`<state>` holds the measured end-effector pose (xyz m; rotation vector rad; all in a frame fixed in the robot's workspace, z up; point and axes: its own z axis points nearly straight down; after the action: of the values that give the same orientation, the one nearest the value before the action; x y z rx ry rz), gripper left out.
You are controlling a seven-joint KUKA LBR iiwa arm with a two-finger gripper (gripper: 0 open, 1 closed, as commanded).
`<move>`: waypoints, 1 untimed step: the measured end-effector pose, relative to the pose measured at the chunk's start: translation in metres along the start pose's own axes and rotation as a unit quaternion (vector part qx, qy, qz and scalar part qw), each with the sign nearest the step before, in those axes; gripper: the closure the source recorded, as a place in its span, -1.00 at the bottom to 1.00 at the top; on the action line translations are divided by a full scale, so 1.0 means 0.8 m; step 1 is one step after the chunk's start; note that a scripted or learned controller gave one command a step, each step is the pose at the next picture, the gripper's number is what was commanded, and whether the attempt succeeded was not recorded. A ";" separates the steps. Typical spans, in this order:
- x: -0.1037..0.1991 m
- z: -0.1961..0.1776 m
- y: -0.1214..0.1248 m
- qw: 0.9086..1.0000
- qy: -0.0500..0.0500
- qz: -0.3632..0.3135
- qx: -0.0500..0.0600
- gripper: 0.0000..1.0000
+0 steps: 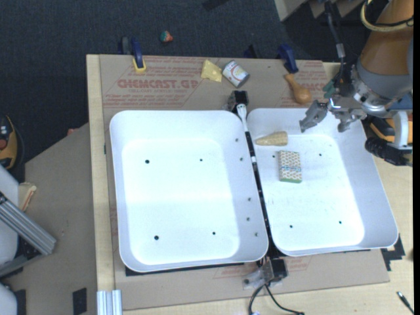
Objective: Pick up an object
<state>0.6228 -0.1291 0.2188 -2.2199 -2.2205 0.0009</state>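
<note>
Two items lie in the right bin (367,195): a tan cone (271,138) and a patterned block (289,166). The gripper (328,118), spread wide, grips nothing.

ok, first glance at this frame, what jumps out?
The two white bins: the right one holds a patterned block and a tan cone-like piece near its top-left. The gripper hangs open over that bin's upper right, holding nothing. Small bits lie on the cardboard above the bins: a yellow wedge, a small carton, an orange-tan piece.
</note>
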 end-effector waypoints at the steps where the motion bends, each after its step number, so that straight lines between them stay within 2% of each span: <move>1: -0.084 0.178 0.010 1.000 0.000 0.003 0.004 -1.00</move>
<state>0.6306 -0.1961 0.0766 -2.2231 -2.2097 0.0098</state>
